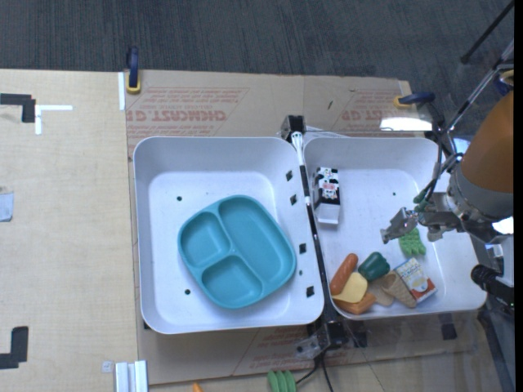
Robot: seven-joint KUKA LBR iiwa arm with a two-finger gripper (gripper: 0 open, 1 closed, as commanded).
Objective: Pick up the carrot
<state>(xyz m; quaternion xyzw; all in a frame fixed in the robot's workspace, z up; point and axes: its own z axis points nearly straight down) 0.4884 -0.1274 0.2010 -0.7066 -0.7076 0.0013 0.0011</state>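
Green toy pieces point(282, 380) lie on the cardboard at the bottom edge of the camera view, at about six o'clock from the two white bins. Above them, the left bin point(155, 219) holds a teal divided plate point(236, 251), tilted across its floor. The right bin point(359, 158) carries the clutter: at its six o'clock end sits the carrot point(344, 273), an orange piece leaning upward toward one o'clock, touching a yellow wedge point(355, 287) at its five o'clock side. A dark green pepper point(375, 265) rests just beside the carrot at three o'clock, and a tan piece point(395, 288) and a small printed carton point(416, 278) follow further along the same line toward the bin's right wall. At eleven o'clock from the carrot, near the divider between the bins, stands a small black-and-white milk carton point(328, 194). The grey arm point(490, 166), its orange band showing at the frame's right edge, reaches in from three o'clock, and its gripper point(406, 226) hovers over the right bin above a light green leafy piece point(411, 242), at about two o'clock from the carrot and apart from it. Whether the gripper is open or closed cannot be told from this angle, and no object is seen between its tips. Blue clamps point(132, 60) pin the cardboard at twelve o'clock.
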